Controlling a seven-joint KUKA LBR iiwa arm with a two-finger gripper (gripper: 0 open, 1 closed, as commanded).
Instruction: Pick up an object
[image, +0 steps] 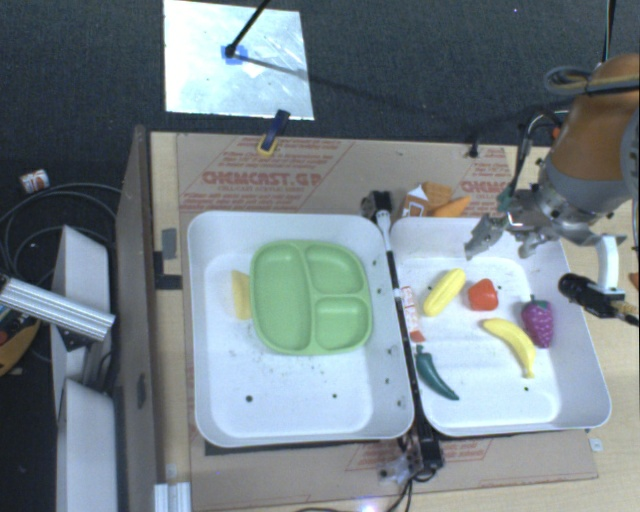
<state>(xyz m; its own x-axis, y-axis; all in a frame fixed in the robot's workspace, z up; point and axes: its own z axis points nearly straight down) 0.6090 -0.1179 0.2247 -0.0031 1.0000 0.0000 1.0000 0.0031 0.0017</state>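
Gripper (508, 236) open, empty, above right bin (580, 400) near tomato (483, 294) & corn (444, 291); risk: round tomato squirts out w/ off-centre pinch.

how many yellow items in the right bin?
2: a corn-like piece near the bin's left middle, and a banana toward the lower right, beside the purple grapes. None looks hidden, though the arm covers the upper right corner.
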